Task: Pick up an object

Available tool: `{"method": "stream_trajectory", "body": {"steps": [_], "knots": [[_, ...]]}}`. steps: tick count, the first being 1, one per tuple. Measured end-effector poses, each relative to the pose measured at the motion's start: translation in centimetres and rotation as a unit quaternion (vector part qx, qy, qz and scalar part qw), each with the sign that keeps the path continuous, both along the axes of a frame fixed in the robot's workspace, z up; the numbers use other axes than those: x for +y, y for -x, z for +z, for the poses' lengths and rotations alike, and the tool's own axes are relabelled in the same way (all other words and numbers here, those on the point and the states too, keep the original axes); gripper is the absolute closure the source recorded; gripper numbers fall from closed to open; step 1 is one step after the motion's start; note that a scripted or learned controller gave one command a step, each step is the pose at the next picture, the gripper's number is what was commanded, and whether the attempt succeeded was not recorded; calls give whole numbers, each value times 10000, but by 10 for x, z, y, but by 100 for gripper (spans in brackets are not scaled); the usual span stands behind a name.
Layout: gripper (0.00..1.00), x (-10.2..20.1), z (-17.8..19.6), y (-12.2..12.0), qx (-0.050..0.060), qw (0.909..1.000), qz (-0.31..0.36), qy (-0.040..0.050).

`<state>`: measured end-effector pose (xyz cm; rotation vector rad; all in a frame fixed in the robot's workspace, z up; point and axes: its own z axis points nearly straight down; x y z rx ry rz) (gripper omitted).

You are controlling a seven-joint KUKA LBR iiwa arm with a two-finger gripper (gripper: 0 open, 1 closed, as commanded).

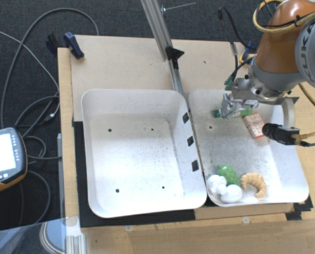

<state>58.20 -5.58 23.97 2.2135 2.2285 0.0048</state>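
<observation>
Metal two-finger gripper is seen low in the right white plastic bin, fingers closed on a small green object; a red-white packet lies just beside.

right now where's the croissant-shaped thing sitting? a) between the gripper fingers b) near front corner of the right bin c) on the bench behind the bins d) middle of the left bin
b: the croissant-shaped thing lies by the near edge of the right bin, beside a green object and white objects, well apart from the gripper.
</observation>
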Motion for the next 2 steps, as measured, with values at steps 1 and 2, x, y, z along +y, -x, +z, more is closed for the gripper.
{"method": "stream_trajectory", "body": {"steps": [1, 2], "knots": [[100, 57, -2, 1, 21, 10000, 3, -8], [100, 108, 7, -7, 2, 10000, 2, -5]]}}
